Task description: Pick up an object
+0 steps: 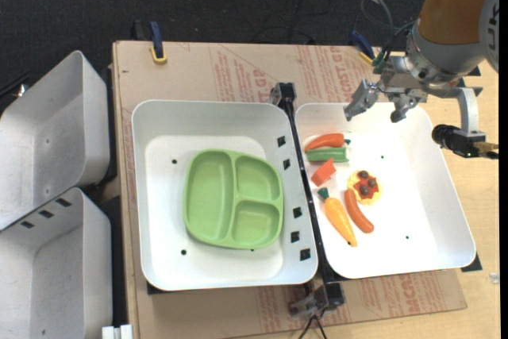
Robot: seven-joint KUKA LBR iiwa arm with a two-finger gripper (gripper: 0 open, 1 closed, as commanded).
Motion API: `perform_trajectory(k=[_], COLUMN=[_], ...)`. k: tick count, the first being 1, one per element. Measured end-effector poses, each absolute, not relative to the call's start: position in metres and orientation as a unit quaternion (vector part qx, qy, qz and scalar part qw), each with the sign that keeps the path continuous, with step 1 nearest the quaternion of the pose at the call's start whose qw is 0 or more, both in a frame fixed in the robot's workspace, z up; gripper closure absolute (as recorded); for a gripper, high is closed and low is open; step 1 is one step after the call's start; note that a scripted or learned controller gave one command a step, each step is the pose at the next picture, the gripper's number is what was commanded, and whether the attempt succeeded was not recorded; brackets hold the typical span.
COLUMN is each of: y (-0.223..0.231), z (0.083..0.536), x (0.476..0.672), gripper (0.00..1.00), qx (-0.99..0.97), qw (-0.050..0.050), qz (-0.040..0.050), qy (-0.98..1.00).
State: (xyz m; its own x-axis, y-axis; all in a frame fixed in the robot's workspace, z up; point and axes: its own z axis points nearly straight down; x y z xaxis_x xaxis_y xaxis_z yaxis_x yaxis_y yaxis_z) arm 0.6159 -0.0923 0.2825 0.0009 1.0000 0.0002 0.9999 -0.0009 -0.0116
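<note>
The right bin [429,194] holds several toy foods along its left side: a red pepper [325,141], a green vegetable [328,155], a small red-and-green piece [323,172], a yellow piece with dark berries [365,186], a red sausage [359,211] and an orange carrot [340,220]. My gripper [379,105] hangs over the bin's far edge, above and to the right of the red pepper. Its two fingers stand spread apart with nothing between them.
The left bin [151,171] carries a green divided plate [234,199]. A black divider [300,171] runs between the bins. Two spare white bins [48,194] lie off the bench at the left. The right bin's floor to the right of the foods is bare.
</note>
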Motion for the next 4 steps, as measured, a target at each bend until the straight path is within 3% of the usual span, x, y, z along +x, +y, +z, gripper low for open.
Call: perform_trajectory(k=[1,3,4], y=[-0.092,-0.098,-0.101], z=[0.289,0.171,0.112], x=[0.618,0.630,0.620], gripper=[0.00,0.00,0.00], qx=[-0.707,-0.707,-0.708], qw=[0.000,0.002,0.002], qz=[0.0004,0.0017,0.0019], qy=[-0.707,-0.707,-0.707])
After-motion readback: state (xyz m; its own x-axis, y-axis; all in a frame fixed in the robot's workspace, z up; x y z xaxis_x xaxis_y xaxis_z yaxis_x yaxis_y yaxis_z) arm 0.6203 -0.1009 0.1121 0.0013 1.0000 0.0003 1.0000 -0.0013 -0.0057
